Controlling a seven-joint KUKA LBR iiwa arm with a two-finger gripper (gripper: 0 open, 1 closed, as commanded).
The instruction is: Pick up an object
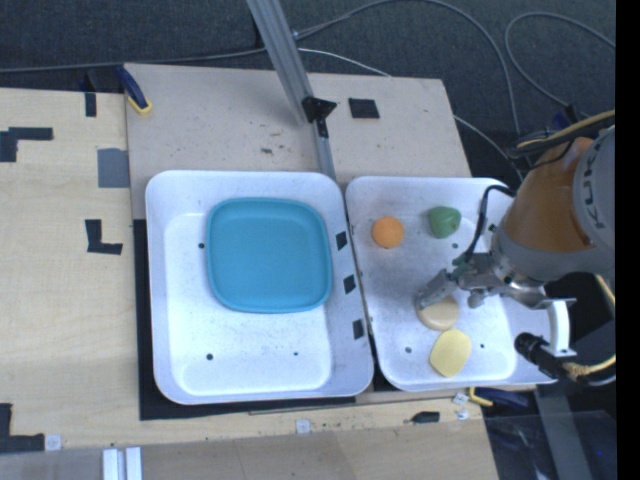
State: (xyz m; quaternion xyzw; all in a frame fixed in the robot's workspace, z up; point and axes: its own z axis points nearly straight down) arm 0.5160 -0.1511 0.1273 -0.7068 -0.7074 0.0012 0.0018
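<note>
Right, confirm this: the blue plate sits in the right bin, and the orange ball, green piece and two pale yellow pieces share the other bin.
Wrong bin: the camera view shows the blue plate in the left bin. The orange ball, green piece and two pale yellow pieces share the right bin.

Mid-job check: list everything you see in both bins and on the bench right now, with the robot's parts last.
Plate: one, blue, square, in the left bin.
Ball: one, orange, upper left of the right bin.
Lump: one, green, upper middle of the right bin.
Piece: one, cream, right bin, just under the tool.
Piece: one, yellow, near front edge of the right bin.
Pole: one, grey metal, slanting in behind the bins.
Arm: one, grey with orange band, from the right.
Tool: one, over the cream piece.
</note>
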